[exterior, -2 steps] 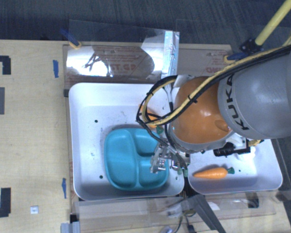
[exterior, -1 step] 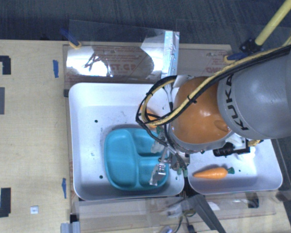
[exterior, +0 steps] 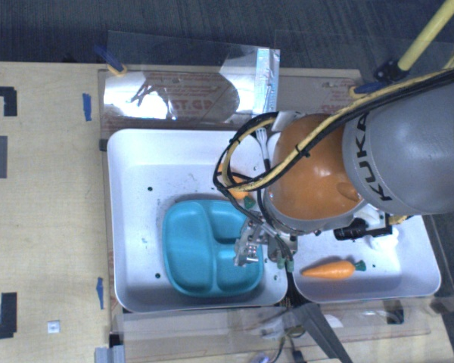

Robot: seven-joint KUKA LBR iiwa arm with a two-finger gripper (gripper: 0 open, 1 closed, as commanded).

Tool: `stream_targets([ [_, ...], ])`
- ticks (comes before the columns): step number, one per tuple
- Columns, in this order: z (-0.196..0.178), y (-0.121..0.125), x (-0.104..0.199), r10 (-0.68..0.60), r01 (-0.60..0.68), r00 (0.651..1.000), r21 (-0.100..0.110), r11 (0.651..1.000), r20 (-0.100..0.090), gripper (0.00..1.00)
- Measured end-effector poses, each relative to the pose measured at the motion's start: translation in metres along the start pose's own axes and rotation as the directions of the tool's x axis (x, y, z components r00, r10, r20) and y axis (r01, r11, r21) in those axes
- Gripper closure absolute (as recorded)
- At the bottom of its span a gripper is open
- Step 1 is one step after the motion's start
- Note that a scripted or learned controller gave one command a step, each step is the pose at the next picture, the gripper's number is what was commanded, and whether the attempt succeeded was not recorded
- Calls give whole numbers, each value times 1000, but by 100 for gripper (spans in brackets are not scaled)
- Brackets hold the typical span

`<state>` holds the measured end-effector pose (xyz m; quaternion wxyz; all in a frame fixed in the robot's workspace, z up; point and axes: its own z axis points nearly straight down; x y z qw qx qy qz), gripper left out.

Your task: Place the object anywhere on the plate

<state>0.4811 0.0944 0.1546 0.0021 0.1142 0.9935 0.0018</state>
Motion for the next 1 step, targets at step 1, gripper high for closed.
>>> stream_targets([
  [1,-74,78,-102,-275,275,961,0,961,5,100],
])
